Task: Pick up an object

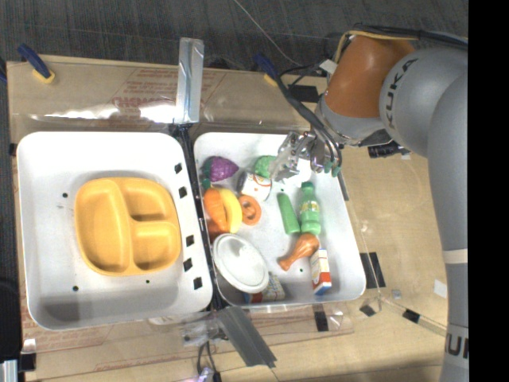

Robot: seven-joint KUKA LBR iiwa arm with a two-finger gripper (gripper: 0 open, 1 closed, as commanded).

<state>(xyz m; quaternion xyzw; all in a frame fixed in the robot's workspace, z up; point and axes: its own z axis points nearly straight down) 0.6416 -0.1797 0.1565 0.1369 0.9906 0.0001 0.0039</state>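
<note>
The camera view looks down at a slant on two white bins set side by side on a brown bench. The left bin (40,213) holds a yellow tray (127,223) with divided compartments, lying near its middle.

The right bin (350,245) is crowded. Along its left side sit a purple toy (221,168), an orange-and-yellow toy (221,209) and, below them, a white bowl (240,265). An orange ring (250,212) lies just beside the orange-and-yellow toy. Near the top middle a green toy (265,165) touches a small white carton (255,185). Right of these lie a green stick (287,212) and a green bottle (309,209), side by side and roughly parallel. Below them a drumstick (298,251) lies tilted, and a red-and-white box (320,270) rests near the bin's lower right corner.

The arm reaches in from the right, its orange band (362,74) above the top right corner of the right bin. The gripper (298,156) hangs over the upper part of that bin, just above the green toy and the bottle's cap. Its metal fingers are a tangle in this view, so I cannot tell whether they are apart or together, and nothing is clearly seen between them
</note>
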